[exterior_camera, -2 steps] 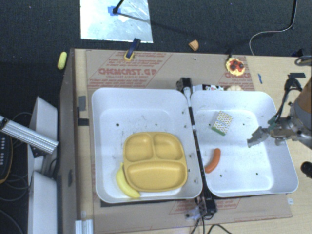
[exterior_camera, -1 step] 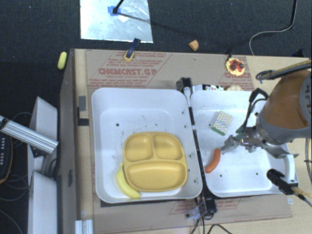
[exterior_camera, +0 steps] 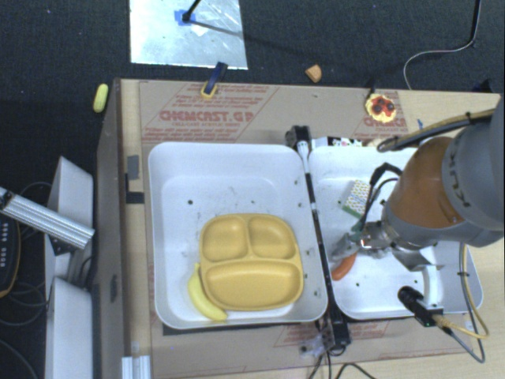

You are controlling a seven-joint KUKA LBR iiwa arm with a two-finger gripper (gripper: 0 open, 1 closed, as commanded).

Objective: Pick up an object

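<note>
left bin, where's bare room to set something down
In the shallow white left bin, the floor is bare behind the yellow divided plastic tray, toward the far wall, and along the left wall. The near edge is crowded: a yellow banana lies tucked against the tray's near-left corner.

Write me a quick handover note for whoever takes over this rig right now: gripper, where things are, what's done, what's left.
Gripper: low in the right bin, near its left wall; whether it is open or shut cannot be told, and no object is seen in it.
Things: an orange carrot-like piece lies just below the gripper in the right bin; a small patterned item sits further up. The left bin holds a yellow divided tray with a banana at its lower left edge.
Done: the arm has reached into the right bin.
Left: grasp an object and lift it.
</note>
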